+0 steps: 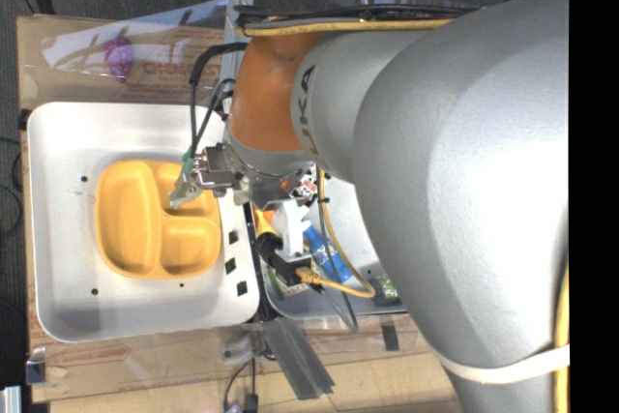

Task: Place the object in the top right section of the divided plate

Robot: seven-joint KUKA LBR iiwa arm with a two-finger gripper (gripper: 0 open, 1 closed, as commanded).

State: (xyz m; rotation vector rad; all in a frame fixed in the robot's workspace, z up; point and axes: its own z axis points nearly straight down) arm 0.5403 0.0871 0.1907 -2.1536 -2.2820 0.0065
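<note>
A yellow divided plate (155,220) lies in the left white bin (58,140). It has one long section on the left and two smaller ones on the right. My gripper (186,191) hangs over the plate's upper right section, its metal fingers pointing down at the plate's right rim. The big grey arm with its orange band (276,102) covers most of the right half of the view.
The right bin (363,242) is mostly hidden under the arm; a blue object (322,251), a yellow cable and a green piece (385,286) show in it. A purple item (118,58) lies on the bench behind the left bin.
</note>
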